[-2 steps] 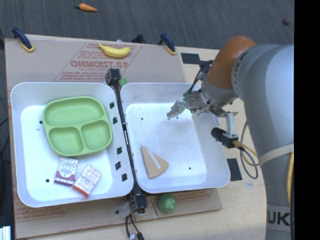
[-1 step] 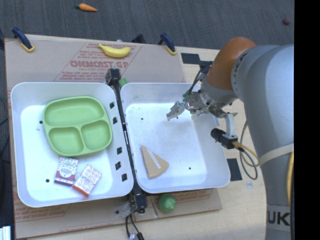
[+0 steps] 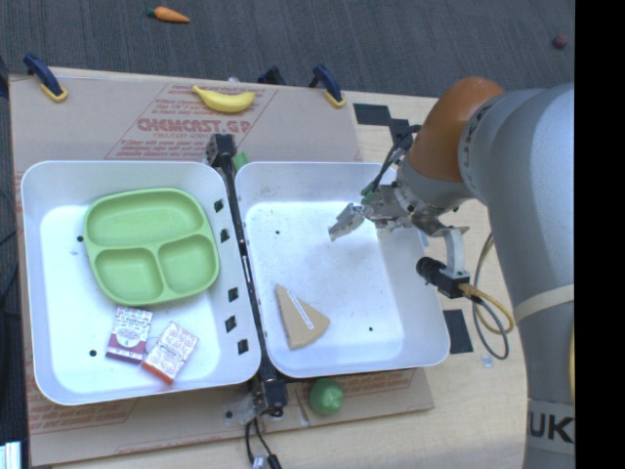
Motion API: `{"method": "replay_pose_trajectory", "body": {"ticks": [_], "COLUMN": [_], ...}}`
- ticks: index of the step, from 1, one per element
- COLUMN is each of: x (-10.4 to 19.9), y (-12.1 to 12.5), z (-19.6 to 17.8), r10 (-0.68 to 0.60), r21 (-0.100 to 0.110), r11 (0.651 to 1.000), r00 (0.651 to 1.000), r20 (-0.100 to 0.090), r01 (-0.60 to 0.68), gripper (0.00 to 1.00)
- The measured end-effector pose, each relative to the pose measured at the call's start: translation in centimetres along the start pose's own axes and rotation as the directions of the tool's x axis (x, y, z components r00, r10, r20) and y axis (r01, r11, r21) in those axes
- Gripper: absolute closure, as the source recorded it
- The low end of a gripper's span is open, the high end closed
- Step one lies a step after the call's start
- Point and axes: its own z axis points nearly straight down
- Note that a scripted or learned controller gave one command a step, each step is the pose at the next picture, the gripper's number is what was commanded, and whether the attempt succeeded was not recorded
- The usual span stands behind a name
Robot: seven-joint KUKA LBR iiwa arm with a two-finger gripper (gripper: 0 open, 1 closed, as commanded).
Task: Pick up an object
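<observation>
Underneath, a cardboard sheet (image 3: 293,125) covers the worktop, clamped at its far edge. Dark carpet (image 3: 391,27) lies beyond. Whether the tool (image 3: 344,225) is open, I cannot tell.

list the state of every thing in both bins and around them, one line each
gripper: over the right bin, nothing between its fingers
wedge: lying flat in the right bin
green tray: flat in the left bin, compartments bare
two packets: lying side by side below the tray
banana: on the cardboard behind the bins
green ball: on the bench edge, outside the bins
carrot: on the floor
</observation>
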Motion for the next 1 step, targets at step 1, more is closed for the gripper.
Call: {"method": "replay_pose_trajectory", "body": {"ticks": [1], "x": [-0.01], "y": [0.24], "z": [-0.22], "r10": [-0.001], "r21": [-0.002], "r11": [1.000], "r00": [1.000], "r20": [0.000], "r01": [0.001], "gripper": [0.00]}}
